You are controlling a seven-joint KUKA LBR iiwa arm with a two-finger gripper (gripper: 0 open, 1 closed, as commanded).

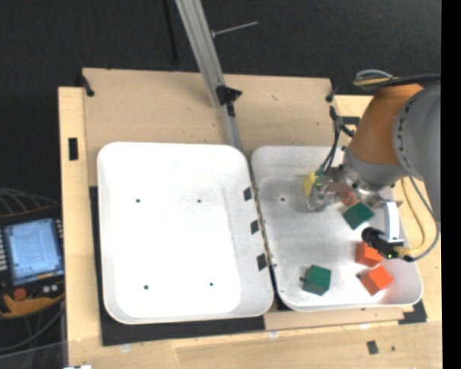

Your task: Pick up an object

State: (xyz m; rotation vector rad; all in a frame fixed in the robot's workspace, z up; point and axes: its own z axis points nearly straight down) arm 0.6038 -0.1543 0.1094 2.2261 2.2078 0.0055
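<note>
Nearest you, a dark green cube (316, 279) and orange blocks (376, 279) lie in the right white bin (292, 298). You cannot tell the gripper's (319, 197) state; a yellow piece (311, 181) sits beside it.

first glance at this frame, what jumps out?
The grey arm with its orange band reaching in from the right, its hand low over the right bin by a small yellow piece. Then the bright blocks there: green ones and orange ones near the right edge.

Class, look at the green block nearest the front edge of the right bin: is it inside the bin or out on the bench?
Inside. The green block rests on the right bin's white floor, within its rim.
</note>
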